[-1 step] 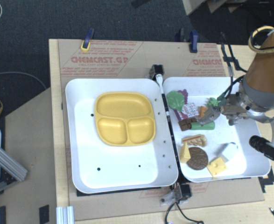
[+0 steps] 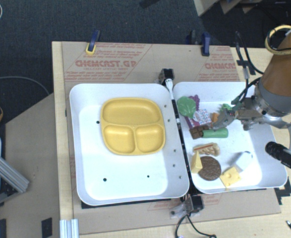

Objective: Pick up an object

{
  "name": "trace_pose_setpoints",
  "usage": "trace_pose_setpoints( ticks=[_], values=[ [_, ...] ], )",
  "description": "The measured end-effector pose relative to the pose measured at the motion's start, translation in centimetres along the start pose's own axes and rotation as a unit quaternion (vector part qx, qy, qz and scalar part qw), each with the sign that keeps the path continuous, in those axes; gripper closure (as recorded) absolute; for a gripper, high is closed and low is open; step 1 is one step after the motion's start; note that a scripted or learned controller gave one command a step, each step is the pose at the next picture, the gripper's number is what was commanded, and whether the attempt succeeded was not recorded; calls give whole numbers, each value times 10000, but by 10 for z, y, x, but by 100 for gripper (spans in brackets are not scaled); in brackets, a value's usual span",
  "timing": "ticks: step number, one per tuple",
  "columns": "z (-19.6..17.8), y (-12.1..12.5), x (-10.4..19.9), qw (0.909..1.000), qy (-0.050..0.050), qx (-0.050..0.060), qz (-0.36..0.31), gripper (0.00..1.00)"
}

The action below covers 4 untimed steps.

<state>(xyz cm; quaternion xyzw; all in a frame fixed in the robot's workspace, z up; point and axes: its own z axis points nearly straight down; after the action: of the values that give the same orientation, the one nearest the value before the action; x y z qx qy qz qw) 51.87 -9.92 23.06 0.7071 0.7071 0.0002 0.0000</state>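
Cardboard-covered bench (image 2: 135,58) on dark carpet (image 2: 36,14), two white bins (image 2: 86,148), pincer (image 2: 228,114) state unclear.

Red lettering is running across the brown protective sheet (image 2: 135,58) covering the worktop, behind the two bins. Behind the left bin (image 2: 81,133) it is reading "CHEMCAST GP", with a smaller red line above and below it that is too fine to make out. Behind the right bin (image 2: 264,167) the same print is repeating, cut short to "CHEMCAS". A small packet (image 2: 202,116) in the right bin is showing markings too blurred to read.
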Motion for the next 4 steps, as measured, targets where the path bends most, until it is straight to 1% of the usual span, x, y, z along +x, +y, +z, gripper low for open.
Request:
trace_pose_setpoints(
  ticks=[1,2,3,4],
  values=[
    [63,-3,0,10000,11,42,6,0],
    [111,-11,-5,10000,9,34,8,0],
    [148,-12,-4,10000,9,27,6,0],
    [136,-11,-4,10000,1,0,12,100]
  ],
)
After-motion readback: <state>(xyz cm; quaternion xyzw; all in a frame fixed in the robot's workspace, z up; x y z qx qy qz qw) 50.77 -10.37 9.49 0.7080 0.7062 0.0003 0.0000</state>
